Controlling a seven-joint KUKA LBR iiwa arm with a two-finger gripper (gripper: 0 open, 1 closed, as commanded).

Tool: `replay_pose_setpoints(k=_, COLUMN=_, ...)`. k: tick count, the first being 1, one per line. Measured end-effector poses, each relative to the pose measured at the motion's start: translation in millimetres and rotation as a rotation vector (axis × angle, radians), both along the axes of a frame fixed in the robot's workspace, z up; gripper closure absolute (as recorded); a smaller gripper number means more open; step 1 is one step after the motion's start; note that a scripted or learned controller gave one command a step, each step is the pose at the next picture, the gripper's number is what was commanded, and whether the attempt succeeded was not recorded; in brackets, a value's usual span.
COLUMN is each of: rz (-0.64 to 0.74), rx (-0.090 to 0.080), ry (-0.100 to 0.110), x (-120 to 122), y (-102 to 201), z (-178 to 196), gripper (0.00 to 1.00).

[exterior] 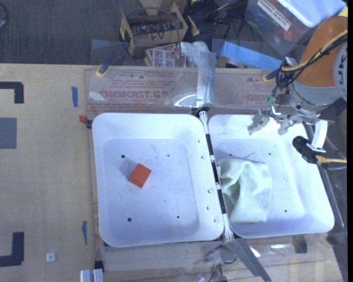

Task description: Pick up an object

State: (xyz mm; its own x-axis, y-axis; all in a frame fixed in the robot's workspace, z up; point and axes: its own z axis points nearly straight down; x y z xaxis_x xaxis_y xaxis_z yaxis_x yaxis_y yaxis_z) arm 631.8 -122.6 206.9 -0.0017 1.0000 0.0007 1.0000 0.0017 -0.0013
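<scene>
Orange in colour, the block [140, 175] lies in the left bin [110, 132], while we see a pale green cloth [247, 187] in the right bin [309, 220] and the gripper [270, 125] above that bin's far edge, jaws spread and holding nothing.

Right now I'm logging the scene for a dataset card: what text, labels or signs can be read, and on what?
"CHEMCAST.GP" or close to it, faint red print, repeated on the clear sheet behind the bins: partly legible, last letters unsure.
White label on the clear container, top: dark print, too blurred to read.
Cardboard box, top: markings too small to read.
Orange block: no text.
</scene>
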Motion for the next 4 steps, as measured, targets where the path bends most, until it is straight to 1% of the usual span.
replay_pose_setpoints(k=1, rz=0.298, rx=0.0, ry=-0.002, x=-69, y=26, z=-93, gripper=0.0)
replay_pose_setpoints(k=2, rz=0.078, rx=-0.003, ry=-0.005, x=6, y=-24, z=-61, gripper=0.0)
replay_pose_setpoints(k=3, rz=0.272, rx=-0.003, ry=-0.013, x=-45, y=28, z=-117, gripper=0.0)
replay_pose_setpoints(k=4, rz=0.117, rx=-0.002, ry=-0.012, x=-139, y=8, z=-117, gripper=0.0)
